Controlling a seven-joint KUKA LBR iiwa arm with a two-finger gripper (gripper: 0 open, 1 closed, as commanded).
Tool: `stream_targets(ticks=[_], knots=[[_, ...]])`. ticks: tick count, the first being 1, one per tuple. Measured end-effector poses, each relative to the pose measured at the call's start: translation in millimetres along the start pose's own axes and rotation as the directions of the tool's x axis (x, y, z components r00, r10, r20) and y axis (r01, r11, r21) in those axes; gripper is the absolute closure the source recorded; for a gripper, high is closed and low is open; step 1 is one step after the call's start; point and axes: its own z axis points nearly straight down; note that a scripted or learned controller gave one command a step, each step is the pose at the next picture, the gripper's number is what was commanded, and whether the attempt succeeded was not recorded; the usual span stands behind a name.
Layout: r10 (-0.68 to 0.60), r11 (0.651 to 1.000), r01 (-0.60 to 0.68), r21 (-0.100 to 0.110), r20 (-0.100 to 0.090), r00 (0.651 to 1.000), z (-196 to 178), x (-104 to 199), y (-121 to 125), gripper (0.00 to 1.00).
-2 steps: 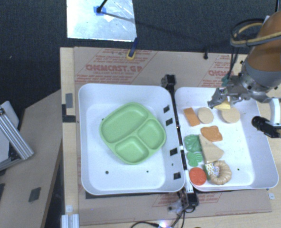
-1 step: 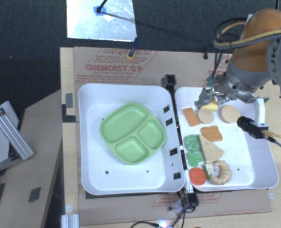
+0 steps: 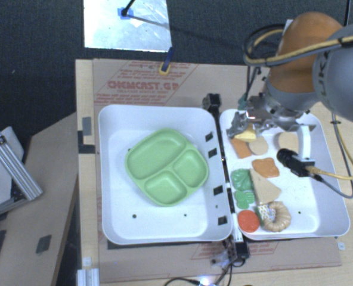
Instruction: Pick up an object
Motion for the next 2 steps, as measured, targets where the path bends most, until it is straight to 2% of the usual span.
stream_targets(ticks=[2], knots=[[-0.002, 1.0, 0.002, -0.001, 0.0, 1.0, 10.9, 11.9, 10.9, 1.0]])
